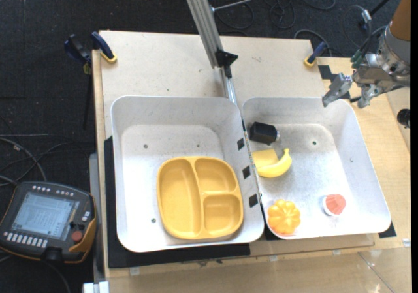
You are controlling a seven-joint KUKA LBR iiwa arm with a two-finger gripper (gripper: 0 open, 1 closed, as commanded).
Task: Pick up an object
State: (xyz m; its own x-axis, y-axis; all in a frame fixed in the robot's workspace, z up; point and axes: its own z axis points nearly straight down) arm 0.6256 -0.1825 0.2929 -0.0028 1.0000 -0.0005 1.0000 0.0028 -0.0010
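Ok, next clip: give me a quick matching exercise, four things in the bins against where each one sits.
Things:
1. divided yellow plate
2. banana
3. black cylinder
4. red and white piece

Places:
A. right bin, near its front right corner
B. left bin
C. right bin, near its back left corner
D. right bin, just in front of the black cylinder

Pairs: 1-B, 2-D, 3-C, 4-A
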